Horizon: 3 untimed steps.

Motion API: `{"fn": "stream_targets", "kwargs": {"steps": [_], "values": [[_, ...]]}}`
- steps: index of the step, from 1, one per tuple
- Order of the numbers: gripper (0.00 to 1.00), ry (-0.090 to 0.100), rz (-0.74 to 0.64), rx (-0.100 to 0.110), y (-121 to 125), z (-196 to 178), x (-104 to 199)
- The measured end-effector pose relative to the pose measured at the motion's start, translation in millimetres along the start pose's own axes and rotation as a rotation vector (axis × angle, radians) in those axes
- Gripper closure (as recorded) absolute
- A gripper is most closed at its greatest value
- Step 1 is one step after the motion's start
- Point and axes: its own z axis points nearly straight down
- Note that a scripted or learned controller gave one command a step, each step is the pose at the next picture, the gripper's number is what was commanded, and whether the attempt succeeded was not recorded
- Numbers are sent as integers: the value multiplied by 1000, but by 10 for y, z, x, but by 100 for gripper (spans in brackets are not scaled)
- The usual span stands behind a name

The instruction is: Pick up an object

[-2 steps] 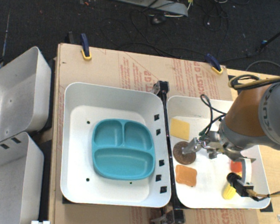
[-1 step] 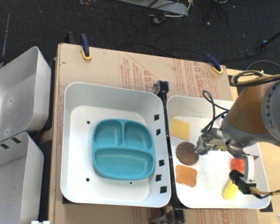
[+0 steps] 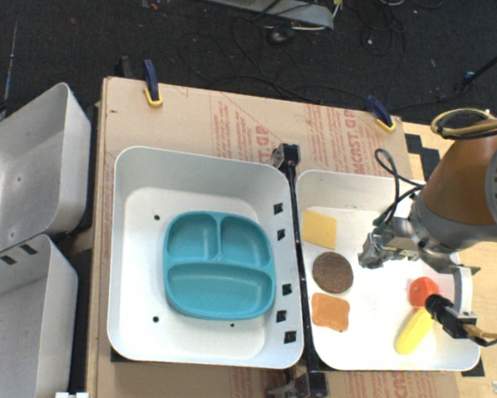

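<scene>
My end effector (image 3: 376, 249) sits low over the right bin (image 3: 356, 193), near that bin's middle; I cannot tell how far it is open, nor whether it has hold of anything. In this bin, toward the worktop's right edge, lie a yellow slice (image 3: 320, 229), a brown disc (image 3: 333, 272), an orange piece (image 3: 330, 313), a red object (image 3: 423, 290) and a yellow banana-like object (image 3: 412, 333). The left bin (image 3: 144, 173) holds a blue divided plate (image 3: 219, 265).

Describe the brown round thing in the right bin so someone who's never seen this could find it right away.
Start at the right white bin, the one the arm reaches into. Along its left side three flat pieces run front to back: a yellow square, a brown disc, and an orange piece. The brown disc is the middle one, the only round, dark item there.
</scene>
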Motion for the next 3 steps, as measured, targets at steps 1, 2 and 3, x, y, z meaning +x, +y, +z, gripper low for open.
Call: {"fn": "stream_targets", "kwargs": {"steps": [1, 2, 3], "values": [[100, 0, -4, -2, 1, -627, -49], [100, 0, -4, 1, 9, -752, -50], [100, 3, -9, 4, -30, -836, 430]]}}
